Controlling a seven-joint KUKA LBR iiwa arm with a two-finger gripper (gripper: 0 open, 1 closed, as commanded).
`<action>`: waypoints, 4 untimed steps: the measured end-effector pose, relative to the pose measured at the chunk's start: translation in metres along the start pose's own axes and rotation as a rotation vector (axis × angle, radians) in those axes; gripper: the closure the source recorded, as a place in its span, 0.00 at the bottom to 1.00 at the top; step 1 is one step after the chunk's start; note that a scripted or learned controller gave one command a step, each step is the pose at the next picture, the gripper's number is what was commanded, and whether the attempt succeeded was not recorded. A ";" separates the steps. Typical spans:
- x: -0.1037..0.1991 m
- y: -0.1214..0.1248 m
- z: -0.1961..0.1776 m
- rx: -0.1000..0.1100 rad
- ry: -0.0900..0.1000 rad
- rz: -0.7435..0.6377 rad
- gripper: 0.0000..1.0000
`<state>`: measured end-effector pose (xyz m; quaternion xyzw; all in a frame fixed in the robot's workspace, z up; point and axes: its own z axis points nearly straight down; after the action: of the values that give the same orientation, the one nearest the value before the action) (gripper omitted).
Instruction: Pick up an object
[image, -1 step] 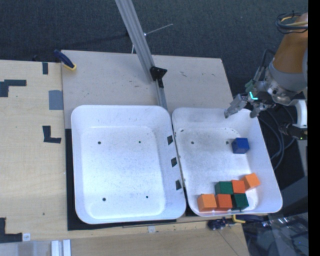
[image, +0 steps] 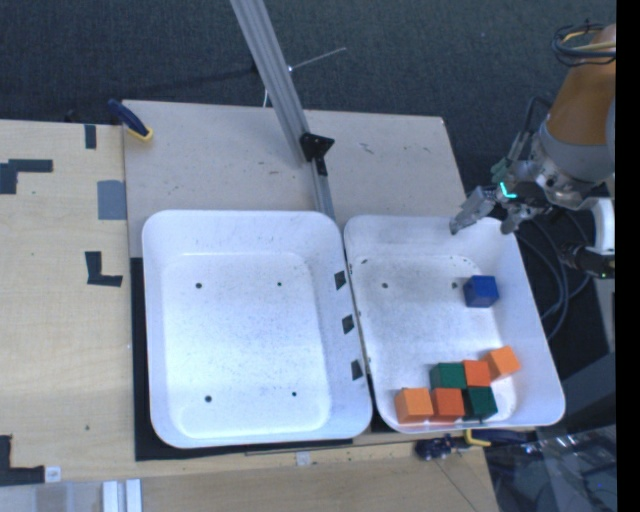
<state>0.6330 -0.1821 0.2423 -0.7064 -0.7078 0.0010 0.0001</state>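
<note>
A blue cube (image: 481, 291) lies alone in the right bin (image: 400, 300), near its right wall. At that bin's front right corner a cluster of orange blocks (image: 414, 403) and green blocks (image: 449, 376) sits packed together, with one more orange block (image: 504, 360) just behind. My gripper (image: 487, 212) hangs over the right bin's far right corner, above and behind the blue cube, open with nothing between its fingers.
The left bin (image: 240, 330) stands beside the right one. A slanted metal pole (image: 285, 90) runs from the top of the view down to the gap between the bins. Cables trail off the bench on the right.
</note>
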 end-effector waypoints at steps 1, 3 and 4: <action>-0.004 -0.008 0.060 0.006 0.001 0.001 0.00; -0.001 -0.010 0.154 0.005 0.001 0.000 0.00; 0.000 -0.008 0.141 0.000 0.000 -0.001 1.00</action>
<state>0.6249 -0.1827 0.1016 -0.7059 -0.7083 0.0010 0.0003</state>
